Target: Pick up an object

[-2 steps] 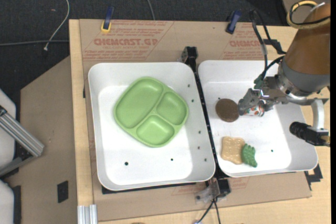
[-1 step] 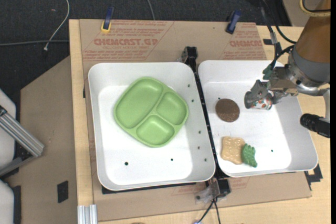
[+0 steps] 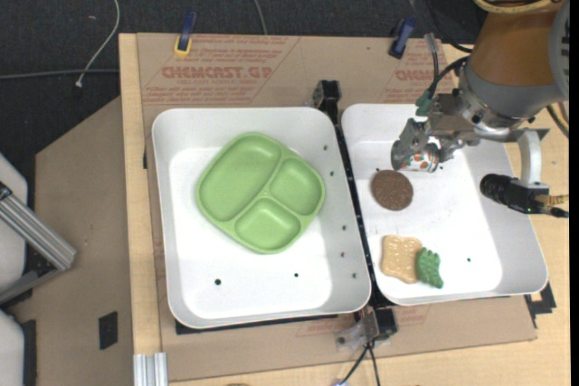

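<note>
- the gripper [image 3: 418, 149] was seen low in the right bin [image 3: 507, 271], near its back left corner — a small white, orange-marked object [image 3: 422, 161] lay right at the fingertips.
- whether that object was pinched or merely touched could not be told; the gripper's state could not be told either.
- a brown round disc [image 3: 393, 190] was placed just in front of the gripper, toward the camera — the nearest free target.
- farther forward, a tan cracker-like piece [image 3: 400, 257] was found touching a green toy [image 3: 429, 268].
- a green divided plate [image 3: 261, 192] was set in the left bin [image 3: 181, 285].
</note>
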Available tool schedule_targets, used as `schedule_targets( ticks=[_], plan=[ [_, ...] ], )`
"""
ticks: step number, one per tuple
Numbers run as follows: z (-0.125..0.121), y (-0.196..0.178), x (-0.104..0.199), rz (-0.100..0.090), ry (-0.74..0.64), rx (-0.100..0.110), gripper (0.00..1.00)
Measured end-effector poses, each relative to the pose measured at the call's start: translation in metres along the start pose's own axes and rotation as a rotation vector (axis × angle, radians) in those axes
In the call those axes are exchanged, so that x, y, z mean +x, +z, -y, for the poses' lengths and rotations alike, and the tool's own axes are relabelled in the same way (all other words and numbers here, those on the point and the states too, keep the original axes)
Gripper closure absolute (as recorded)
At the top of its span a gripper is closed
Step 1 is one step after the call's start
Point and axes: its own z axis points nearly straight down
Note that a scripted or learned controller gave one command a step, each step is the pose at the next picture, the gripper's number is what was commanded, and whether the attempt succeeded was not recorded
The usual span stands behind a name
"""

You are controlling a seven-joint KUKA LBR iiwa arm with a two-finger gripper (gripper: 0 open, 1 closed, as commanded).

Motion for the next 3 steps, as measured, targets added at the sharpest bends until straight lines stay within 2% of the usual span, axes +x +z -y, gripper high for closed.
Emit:
schedule_targets(
  ticks=[1, 2, 3],
  plan=[
    [-0.030, 0.020, 0.041, 0.001, 0.001, 0.002, 1.00],
    [-0.053, 0.027, 0.097, 0.000, -0.001, 0.001, 1.00],
    [-0.090, 0.044, 0.139, 0.000, 0.001, 0.001, 1.00]
  ],
)
